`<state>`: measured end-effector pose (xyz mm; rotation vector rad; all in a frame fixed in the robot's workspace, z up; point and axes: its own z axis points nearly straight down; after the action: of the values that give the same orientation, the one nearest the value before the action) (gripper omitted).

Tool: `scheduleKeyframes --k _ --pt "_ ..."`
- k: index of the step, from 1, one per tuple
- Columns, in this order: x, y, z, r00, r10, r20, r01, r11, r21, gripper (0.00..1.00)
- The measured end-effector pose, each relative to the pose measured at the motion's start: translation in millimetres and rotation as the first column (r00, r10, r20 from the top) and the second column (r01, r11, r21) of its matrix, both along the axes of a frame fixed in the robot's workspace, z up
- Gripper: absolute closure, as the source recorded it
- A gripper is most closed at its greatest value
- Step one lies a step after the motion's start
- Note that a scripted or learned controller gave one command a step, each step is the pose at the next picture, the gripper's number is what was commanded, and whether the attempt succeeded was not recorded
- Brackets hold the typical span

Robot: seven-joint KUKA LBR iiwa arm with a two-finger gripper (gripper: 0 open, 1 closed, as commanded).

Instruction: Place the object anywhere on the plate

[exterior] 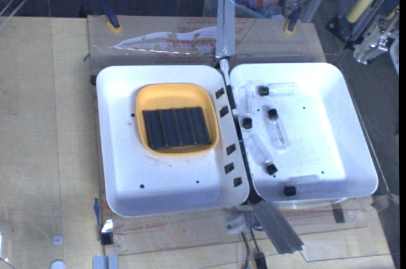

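Already, the dark grey, ribbed rectangular slab [176, 127] is seen lying flat on the yellow, rounded-square plastic plate [147, 98], which rests in the shallow white left bin [120, 179] toward that bin's far edge. The slab is set slightly toward the near edge of the plate, yet its whole outline is kept inside the rim. By that look, the placement is judged to be made, and what remains is taken to be a clean withdrawal.

The claw [374, 49] is found off the far right corner of the shallow white right bin [330, 134], well apart from the plate; whether it is open or closed cannot be told from so small and blurred a shape.

For the step to be done well, the arm should be kept high and away from both bins, so that neither the plate nor the slab is nudged. The several clear plastic vials with black caps [274, 125], scattered along the left side of the right bin, should be left undisturbed. The wooden surface [44, 134] around the bins need not be crossed.
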<state>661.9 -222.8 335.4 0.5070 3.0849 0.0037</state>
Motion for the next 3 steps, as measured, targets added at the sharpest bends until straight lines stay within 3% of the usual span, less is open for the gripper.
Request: scheduleKeyframes --k 1,2,3 --pt "-19.0 0.1 96.6 0.979 0.203 -0.006 -0.203 0.979 -0.003 1.00" --pt "-19.2 -0.2 96.5 0.979 0.203 -0.006 -0.203 0.979 -0.003 0.00" --pt "-29.7 1.5 29.4 0.851 0.525 -0.010 -0.525 0.851 -0.002 0.00"
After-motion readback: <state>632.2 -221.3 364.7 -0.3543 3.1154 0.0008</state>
